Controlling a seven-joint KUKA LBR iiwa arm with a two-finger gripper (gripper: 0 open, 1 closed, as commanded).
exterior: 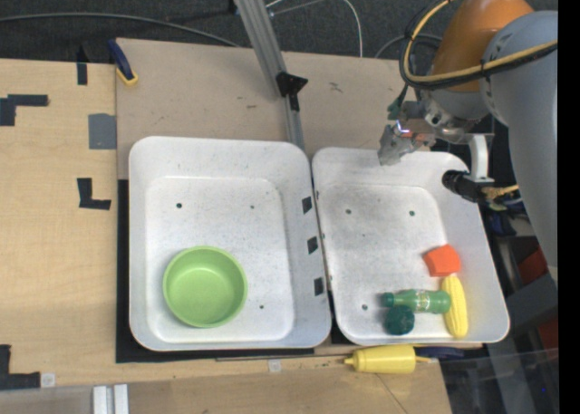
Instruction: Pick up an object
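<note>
While the pincer (391, 151), grip unreadable, hovers at the bin's far rim, the orange block (442, 261) lies well apart.

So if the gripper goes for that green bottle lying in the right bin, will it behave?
The green bottle lies on its side, so a push would probably roll it. It looks like light plastic, likely slippery. The yellow piece touching its end may shift too.

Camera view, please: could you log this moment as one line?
gripper: above right bin far rim, holding nothing | orange block, green bottle, yellow item: right bin | green bowl: left bin
</note>
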